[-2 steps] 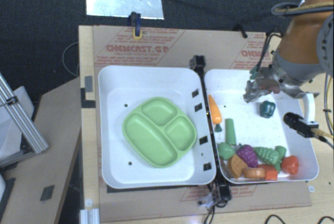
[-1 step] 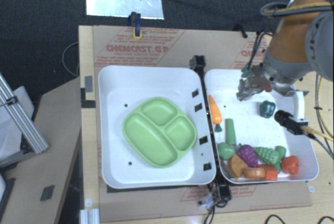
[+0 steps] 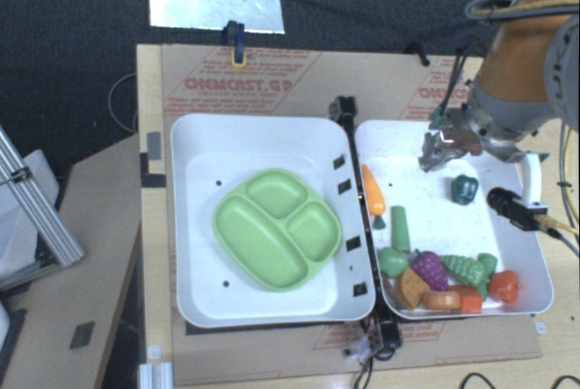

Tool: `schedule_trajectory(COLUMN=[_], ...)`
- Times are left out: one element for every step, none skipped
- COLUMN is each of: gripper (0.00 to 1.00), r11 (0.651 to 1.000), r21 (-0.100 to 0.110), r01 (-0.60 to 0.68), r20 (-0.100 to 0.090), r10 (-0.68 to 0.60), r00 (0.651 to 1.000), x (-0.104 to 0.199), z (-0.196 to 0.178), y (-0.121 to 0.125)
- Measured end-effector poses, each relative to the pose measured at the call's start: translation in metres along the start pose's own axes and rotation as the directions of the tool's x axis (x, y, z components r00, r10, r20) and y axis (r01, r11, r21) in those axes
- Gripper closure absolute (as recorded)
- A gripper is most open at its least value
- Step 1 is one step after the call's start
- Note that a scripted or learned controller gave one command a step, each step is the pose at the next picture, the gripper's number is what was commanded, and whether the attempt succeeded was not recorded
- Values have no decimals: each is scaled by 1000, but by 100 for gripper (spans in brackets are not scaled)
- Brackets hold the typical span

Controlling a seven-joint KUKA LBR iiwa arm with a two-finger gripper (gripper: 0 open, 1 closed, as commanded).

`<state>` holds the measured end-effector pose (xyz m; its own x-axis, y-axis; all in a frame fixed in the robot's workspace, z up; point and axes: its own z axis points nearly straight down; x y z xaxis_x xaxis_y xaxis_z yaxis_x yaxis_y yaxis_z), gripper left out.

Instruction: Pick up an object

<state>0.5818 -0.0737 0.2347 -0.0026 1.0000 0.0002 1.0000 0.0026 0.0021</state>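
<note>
Camera view: tool point(image 3: 438, 151) hovering over the right bin point(image 3: 544, 287), near its far edge; fingers' opening impossible to tell, nothing seen held. Dark teal object point(image 3: 465, 189) lying just beside, toward the near-right, alone on bare white floor. Toy food pile point(image 3: 444, 274) crowding the near edge.

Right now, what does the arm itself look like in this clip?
The arm is bulky and rounded, with a grey shell and an orange band above the wrist. Thin dark cables loop over its top. The gripper at its end is a small dark metallic assembly.
</note>
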Motion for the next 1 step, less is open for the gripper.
schedule_trajectory(gripper=[100], r11=[1000], r21=[0], r01=[-2], r20=[1], r10=[2], r00=[1000], x=[-11], z=[7], y=[3])
